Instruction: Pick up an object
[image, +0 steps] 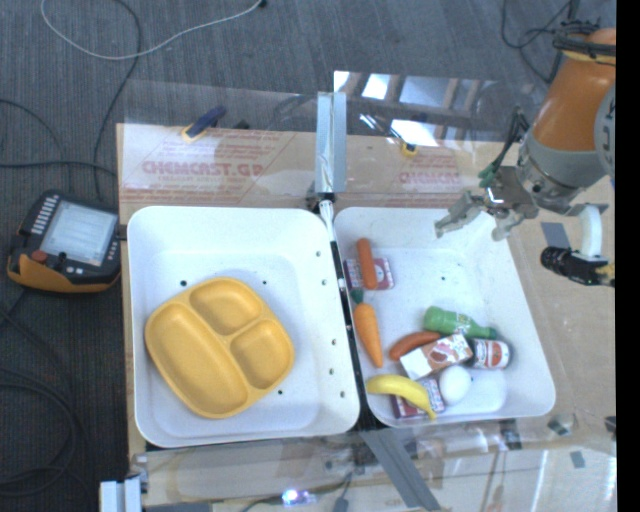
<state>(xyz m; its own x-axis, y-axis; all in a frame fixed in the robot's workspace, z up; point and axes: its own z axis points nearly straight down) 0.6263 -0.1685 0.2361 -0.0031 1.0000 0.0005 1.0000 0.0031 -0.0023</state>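
Note:
My gripper (474, 224) hangs over the far edge of the right bin (520, 300), its two fingers spread open with nothing between them. Below it in that bin lie toy foods: a small carrot (366, 262) on a red packet, a larger carrot (368, 334), a green bottle (455, 322), a red sausage (410, 344), a red can (491, 354), a white egg (454, 384) and a banana (400, 388). All of them sit well nearer the front than the gripper.
The left bin (160, 240) holds a yellow divided plate (220, 345). A metal post (330, 140) stands behind the seam between the bins. A handheld pendant (65, 243) lies left of the bench.

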